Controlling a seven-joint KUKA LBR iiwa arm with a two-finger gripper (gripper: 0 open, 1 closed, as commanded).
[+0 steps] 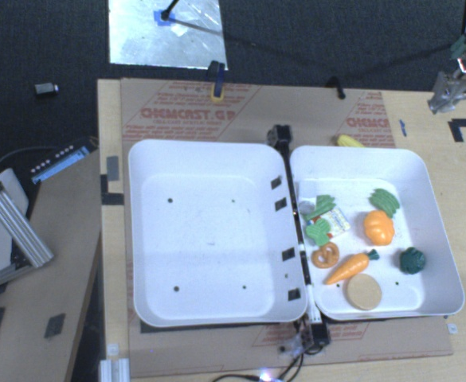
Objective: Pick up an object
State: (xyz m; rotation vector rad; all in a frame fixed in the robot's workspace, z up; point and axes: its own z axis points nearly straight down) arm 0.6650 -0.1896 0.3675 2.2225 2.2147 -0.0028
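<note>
The right bin (424, 173) holds several toy foods. An orange pepper (378, 228) lies near its middle, with a green leaf (385, 200) just behind it. A dark green broccoli (412, 260) sits toward the right wall. A carrot (350, 267), a pretzel (325, 255) and a round tan biscuit (364, 291) lie at the front. Green and white pieces (324, 217) rest by the left wall. My gripper (454, 90) hangs at the far right, beyond the back of the right bin and well clear of every object.
The left bin (209, 229) stands beside the right one, joined by a black divider (292, 221). A yellow piece (349, 142) lies on the cardboard behind the right bin. A clamp (216, 82) sits at the bench's back edge.
</note>
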